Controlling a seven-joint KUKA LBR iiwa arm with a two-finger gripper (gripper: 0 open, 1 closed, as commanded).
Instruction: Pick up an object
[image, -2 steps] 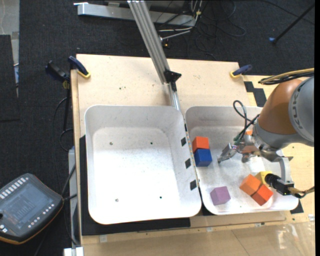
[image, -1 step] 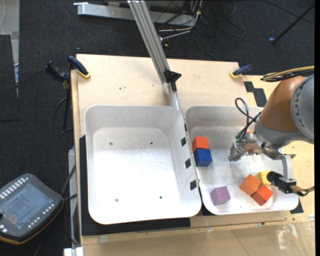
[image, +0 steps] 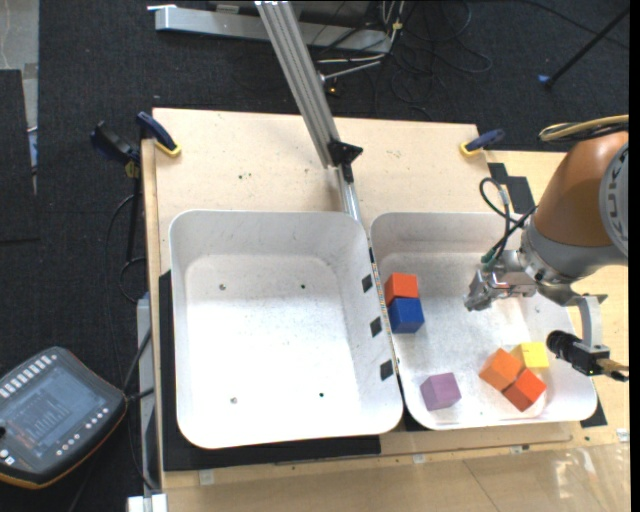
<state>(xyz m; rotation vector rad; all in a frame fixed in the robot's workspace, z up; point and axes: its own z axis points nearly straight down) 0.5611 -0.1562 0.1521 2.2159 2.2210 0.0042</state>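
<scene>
Gripper (image: 482, 296) sits over the right bin (image: 440, 235), right of centre in the frame, low above the bin floor; can't tell its state from this angle, and nothing visible in its grasp. Arm (image: 585, 205) comes in from the right edge, orange band on top, grey wrist below. Left of the gripper, well apart: orange cube (image: 403, 286) with blue cube (image: 407, 315) touching it just below, both near the bin's left wall. Below-right of the gripper, near the bin's lower right corner: a cluster of orange block (image: 500, 369), yellow block (image: 534, 354) and red-orange block (image: 526, 390), all touching or just beside each other. Purple cube (image: 440, 391) sits alone near the bin's lower edge, between the two groups. Left bin (image: 200, 240) takes the centre-left of the frame. Metal pole (image: 305, 85) slants from top centre down to the gap between bins. Pendant (image: 50, 415) at lower left, off the bench (image: 260, 150).
</scene>
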